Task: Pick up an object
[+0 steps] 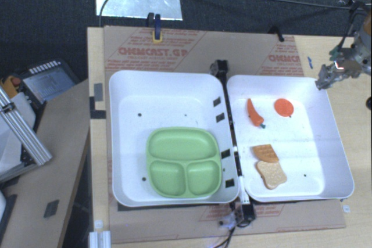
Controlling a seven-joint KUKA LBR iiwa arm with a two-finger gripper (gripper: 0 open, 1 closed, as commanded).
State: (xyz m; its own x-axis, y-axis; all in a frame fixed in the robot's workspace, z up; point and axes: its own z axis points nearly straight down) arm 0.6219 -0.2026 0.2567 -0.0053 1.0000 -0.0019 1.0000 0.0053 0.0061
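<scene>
Bread slices (pixel 269 166) lie well apart from the gripper (pixel 325 76).

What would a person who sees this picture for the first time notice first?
Probably the green divided plate, which lies in the left bin toward its near edge. Next come the small things in the right bin: an orange carrot and an orange round piece toward the far side, and two toast slices touching each other nearer the front. The gripper is at that bin's far right corner.
</scene>
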